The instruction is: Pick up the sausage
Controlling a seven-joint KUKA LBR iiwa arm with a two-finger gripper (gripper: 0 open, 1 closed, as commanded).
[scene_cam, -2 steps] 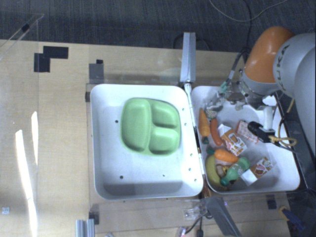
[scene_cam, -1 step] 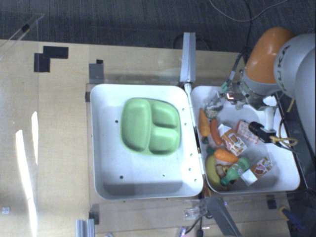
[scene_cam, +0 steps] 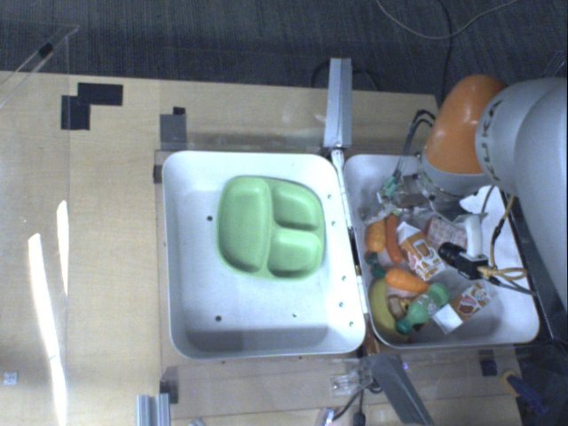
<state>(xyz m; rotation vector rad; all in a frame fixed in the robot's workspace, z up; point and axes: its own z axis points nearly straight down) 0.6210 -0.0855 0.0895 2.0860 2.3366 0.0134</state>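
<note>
You have the sausage (scene_cam: 392,240) in the right bin (scene_cam: 519,327), close to the wall it shares with the left bin (scene_cam: 177,264). It is the reddish-brown piece lying between a small orange fruit (scene_cam: 376,235) and a printed carton (scene_cam: 421,257), with its long axis running roughly top to bottom in the camera view. Below it sit a carrot (scene_cam: 407,280) and a banana (scene_cam: 382,304), so the pile is crowded.

Your end effector (scene_cam: 399,193) hangs over the far end of the same bin, under the orange band of the arm (scene_cam: 524,140). Its state cannot be told here. The sausage lies just toward the near side of it and slightly left, so I judge that a short move that way is needed, then a descent with the grip set across the sausage's width.

The left bin holds a green divided tray (scene_cam: 271,226), well apart from all this.
</note>
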